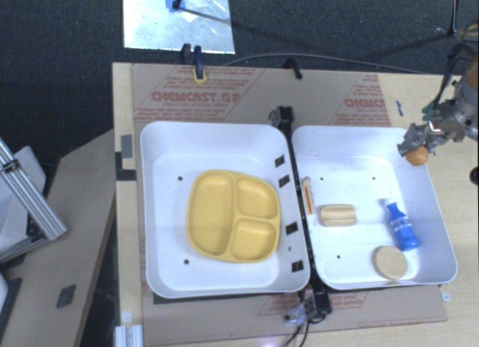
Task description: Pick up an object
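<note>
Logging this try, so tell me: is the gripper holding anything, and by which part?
It looks so: a small orange ball sits at the tip of the gripper, above the right bin's far right rim; the exact hold is unclear.

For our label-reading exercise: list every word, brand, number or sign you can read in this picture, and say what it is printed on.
"CHEMCAST GP": red print on the brown sheet under the bins, beyond the left bin.
More red print on the same sheet, beyond the right bin: too slanted and blurred to read.
Blue bottle: no readable label.

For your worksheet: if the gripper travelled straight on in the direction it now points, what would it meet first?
The gripper points down and left over the right bin's far right rim, with a small orange object at its tip. Past that, probably the bin floor; depth is hard to judge.
</note>
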`<state>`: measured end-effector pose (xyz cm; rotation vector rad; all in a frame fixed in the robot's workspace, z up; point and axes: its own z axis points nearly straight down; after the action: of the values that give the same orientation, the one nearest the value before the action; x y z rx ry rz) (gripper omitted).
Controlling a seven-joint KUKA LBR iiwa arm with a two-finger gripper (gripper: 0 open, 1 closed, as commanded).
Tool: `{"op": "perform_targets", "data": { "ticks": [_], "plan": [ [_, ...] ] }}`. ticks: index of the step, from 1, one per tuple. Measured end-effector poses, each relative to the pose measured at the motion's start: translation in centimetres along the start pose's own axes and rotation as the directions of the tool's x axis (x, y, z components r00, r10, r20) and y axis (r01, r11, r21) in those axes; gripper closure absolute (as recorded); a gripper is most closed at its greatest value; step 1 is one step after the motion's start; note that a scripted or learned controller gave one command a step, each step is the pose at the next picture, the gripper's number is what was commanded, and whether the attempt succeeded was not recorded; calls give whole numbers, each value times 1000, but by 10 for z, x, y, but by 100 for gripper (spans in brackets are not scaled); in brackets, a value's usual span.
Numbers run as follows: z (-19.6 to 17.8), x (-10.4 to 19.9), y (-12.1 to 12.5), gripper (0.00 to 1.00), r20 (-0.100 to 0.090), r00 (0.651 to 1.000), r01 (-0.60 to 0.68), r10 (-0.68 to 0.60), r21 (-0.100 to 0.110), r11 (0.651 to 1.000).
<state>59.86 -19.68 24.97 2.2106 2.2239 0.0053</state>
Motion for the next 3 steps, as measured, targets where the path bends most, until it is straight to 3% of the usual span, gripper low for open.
{"op": "perform_targets", "data": {
  "ticks": [3],
  "plan": [
    [4, 169, 2, 100, -4, 1000, 4, -4, 4, 1000]
  ]
}}
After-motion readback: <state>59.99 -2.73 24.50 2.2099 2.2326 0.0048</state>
